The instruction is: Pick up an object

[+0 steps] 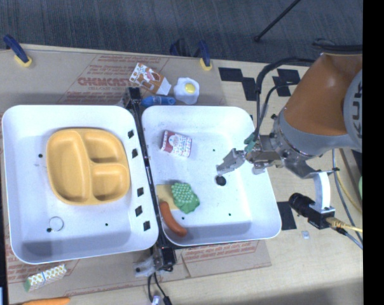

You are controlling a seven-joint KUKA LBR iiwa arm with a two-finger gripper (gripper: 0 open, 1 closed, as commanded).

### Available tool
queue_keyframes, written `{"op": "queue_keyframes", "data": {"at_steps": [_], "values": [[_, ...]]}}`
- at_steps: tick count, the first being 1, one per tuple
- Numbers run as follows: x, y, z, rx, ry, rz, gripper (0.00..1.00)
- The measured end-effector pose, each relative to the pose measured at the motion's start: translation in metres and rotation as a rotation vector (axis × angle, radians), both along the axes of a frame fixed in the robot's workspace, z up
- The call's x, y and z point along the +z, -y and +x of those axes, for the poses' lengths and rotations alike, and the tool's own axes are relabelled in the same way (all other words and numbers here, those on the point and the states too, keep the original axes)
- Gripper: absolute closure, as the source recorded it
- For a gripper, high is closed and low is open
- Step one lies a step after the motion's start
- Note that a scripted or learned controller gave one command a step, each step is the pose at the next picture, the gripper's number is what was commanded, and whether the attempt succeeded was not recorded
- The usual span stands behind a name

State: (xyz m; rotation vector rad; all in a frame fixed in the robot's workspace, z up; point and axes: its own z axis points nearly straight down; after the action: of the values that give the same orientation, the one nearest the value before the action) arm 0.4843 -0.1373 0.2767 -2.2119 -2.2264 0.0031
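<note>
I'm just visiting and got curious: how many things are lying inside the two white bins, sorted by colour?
Yellow: 1, the divided tray in the left bin
Red and white: 1, the small carton in the right bin
Green: 1, the leafy toy
Orange-red: 1, the sausage
Total: 4

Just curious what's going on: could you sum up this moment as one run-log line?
gripper: over right bin, holding nothing | nearest: small carton, green toy | yellow tray: left bin

A robotics lab — clamped cardboard bench [116,81], white bins [14,170], fiducial markers [233,75].
</note>
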Motion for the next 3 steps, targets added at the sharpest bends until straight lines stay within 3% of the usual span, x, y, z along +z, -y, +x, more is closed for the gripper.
{"op": "queue_keyframes", "data": {"at_steps": [1,2,3], "values": [[-0.182,-0.039,0.022,-0.053,-0.002,0.000,0.00],[-0.172,-0.039,0.023,-0.048,-0.003,0.001,1.00],[-0.172,-0.039,0.023,-0.048,-0.003,0.000,0.00]]}}
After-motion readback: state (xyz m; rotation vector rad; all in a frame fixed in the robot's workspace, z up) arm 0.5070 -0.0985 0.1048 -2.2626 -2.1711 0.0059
